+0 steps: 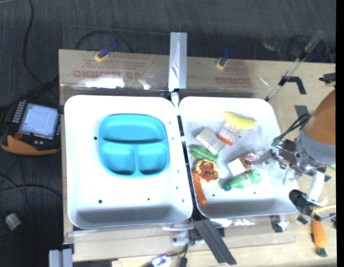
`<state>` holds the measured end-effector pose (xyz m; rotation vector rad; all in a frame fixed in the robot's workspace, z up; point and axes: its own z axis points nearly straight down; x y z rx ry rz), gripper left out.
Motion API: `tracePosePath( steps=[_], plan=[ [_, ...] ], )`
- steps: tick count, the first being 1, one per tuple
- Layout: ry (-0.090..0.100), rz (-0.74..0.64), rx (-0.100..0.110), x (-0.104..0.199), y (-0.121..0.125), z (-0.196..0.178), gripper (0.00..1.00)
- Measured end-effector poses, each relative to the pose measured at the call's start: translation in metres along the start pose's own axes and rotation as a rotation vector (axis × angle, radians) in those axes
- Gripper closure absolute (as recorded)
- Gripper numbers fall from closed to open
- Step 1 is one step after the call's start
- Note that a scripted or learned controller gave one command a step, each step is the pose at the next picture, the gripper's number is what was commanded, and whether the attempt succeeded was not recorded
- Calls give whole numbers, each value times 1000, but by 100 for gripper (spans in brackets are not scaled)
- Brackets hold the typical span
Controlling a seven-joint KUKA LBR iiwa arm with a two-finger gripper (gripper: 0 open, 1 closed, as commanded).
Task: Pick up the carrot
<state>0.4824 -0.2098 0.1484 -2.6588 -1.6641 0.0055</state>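
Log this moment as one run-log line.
task: pick up carrot | carrot: lying at left wall of right bin | gripper: over the bin's right side, apart from carrot | status: not picked

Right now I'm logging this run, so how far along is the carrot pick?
Nothing looks done yet: the carrot lies in the right bin, against its left wall below the pizza slice. In hand: the arm sits over the bin's right edge, its gripper near the green bottle, apart from the carrot. Left: reach across, grasp and lift it.

Wood bench (pixel 260 74): two white bins (pixel 77 166) (pixel 272 202) side by side; orange carrot-like item (pixel 319 235) near rt corner.
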Motion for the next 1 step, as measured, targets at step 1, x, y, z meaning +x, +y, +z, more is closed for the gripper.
tracePosePath(
  steps=[1],
  plan=[
    [-1, 130, -1, 7, -3, -40, 0]
  ],
)
